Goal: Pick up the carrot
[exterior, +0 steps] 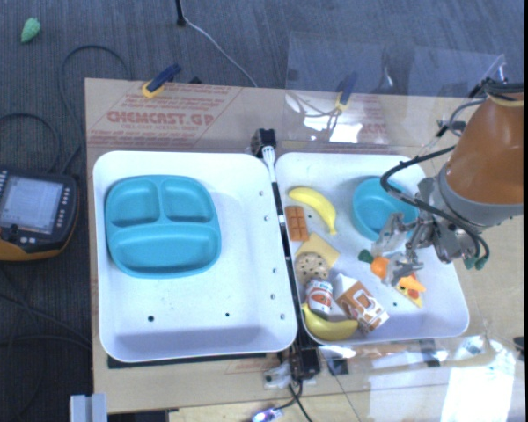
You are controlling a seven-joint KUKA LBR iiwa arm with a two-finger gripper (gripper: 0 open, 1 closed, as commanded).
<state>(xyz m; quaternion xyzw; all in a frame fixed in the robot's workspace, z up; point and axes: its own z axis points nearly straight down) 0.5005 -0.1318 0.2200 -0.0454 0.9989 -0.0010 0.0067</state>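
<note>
Blue tray (163, 224) left bin; bananas (314, 206), bowl (375, 207) right.

— Where can we pass in the right white bin (440, 328)?
— Along its front-right corner; the round blue bowl (376, 207) and the orange-yellow toy piece (411, 287) crowd the small orange carrot (377, 265).

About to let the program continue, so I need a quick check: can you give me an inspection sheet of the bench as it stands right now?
Surface: two white bins side by side; left bin, right bin.
Job's things: carrot lies in the right bin, directly at the gripper, green top pointing left.
Clutter: blue divided plate in the left bin; right bin has a blue bowl, two bananas, cracker, can, small carton.
Grippers: gripper low over the carrot; finger state unclear.
Cables: black cable on the carpet.
Surroundings: teach pendant left of the bench; small green object on the floor.
</note>
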